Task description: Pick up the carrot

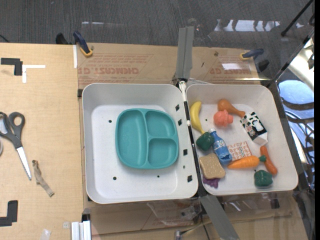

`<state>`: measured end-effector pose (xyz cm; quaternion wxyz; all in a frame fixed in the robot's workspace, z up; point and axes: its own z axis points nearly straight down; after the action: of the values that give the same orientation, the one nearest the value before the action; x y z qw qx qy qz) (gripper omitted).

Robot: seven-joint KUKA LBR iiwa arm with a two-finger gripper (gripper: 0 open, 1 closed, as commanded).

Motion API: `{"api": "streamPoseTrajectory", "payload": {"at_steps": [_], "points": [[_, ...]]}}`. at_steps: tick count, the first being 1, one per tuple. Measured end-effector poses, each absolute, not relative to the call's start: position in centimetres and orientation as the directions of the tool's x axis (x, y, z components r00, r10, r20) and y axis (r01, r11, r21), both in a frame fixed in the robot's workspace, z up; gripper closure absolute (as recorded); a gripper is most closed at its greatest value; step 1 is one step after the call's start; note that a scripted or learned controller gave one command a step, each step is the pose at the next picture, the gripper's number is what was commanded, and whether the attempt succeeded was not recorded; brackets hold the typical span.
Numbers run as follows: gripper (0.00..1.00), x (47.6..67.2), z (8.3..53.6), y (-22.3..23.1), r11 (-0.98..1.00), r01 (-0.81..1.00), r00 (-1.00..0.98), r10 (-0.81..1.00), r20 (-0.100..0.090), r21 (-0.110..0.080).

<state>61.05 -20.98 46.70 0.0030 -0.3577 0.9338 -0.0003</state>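
The carrot (243, 163) is orange with a small green tip at its right end. It lies on its side near the front of the right bin (278, 115). A slice of bread (212, 167) lies to its left and a blue bottle (220, 147) touches it at the upper left. A slim orange-red piece (269, 162) sits just right of it, and a green pepper (263, 179) sits below that.
The right bin also holds a banana (195, 116), a dark green toy (205, 141), orange toys (224, 118), a black-and-white carton (254, 126) and a purple bit (210, 183). A teal divided plate (148, 138) lies in the left bin (95, 149). Scissors (15, 134) lie on the bench at far left.
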Motion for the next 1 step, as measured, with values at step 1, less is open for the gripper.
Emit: {"api": "streamPoseTrajectory", "payload": {"at_steps": [1], "points": [[1.0,62.5,26.88,-22.11,0.76,-0.65,-0.76,-0.65,-0.004,-0.001]]}}
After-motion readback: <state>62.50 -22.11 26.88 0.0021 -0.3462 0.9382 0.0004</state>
